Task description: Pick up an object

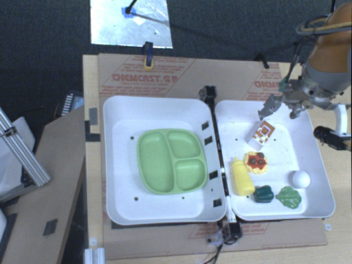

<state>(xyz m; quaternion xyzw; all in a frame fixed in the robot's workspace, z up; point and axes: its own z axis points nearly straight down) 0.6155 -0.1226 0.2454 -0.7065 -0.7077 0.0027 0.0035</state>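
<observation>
Robot lab (arm (330,43), white bins (165,109))

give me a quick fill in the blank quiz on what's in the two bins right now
1. The green divided tray lies in the ____ bin as the camera sees it.
2. The tray has ____ compartments.
3. The yellow bottle lies directly beside the ____ toy, close to the divider between the bins.
4. The gripper hangs above the back part of the ____ bin as the camera sees it.

Missing words: left; three; pizza; right
</observation>
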